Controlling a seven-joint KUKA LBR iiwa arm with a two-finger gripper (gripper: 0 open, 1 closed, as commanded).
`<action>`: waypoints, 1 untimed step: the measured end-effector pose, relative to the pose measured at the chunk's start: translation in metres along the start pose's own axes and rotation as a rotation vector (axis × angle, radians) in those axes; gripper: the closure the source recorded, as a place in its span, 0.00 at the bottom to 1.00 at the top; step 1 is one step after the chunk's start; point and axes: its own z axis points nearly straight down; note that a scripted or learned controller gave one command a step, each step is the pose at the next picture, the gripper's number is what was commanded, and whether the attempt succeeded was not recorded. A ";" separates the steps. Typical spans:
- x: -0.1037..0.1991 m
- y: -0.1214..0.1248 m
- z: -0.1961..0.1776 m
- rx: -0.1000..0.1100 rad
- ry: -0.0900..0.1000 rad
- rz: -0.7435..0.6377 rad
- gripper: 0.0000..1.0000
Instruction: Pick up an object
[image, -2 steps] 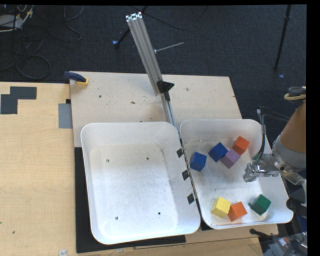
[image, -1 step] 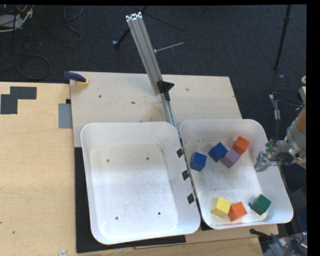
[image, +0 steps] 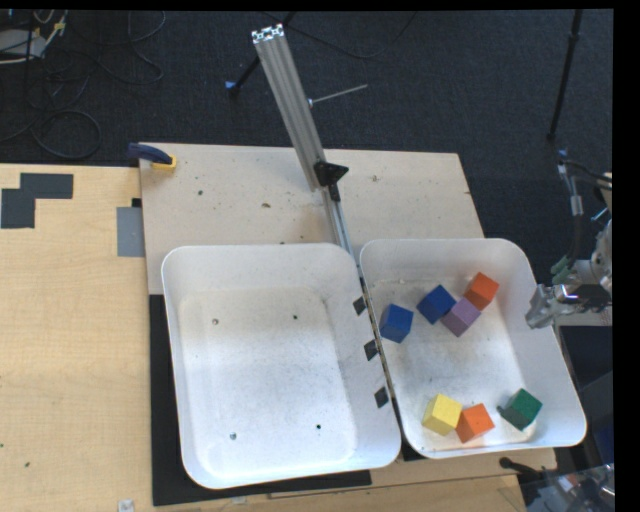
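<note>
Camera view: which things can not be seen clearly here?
- Gripper: at the right edge of the camera view, small and blurred; finger state unreadable.
- Arm: cut off by that edge.
- Yellow cube and orange cube: touching or just apart, unclear.

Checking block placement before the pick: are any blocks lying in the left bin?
No, all seven blocks, such as the yellow block, lie in the right bin.

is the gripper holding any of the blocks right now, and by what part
Nothing is held. The gripper sits outside the right bin, and no block is between its fingers.
</note>
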 end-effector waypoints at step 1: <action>0.048 0.013 0.010 0.006 0.004 -0.002 1.00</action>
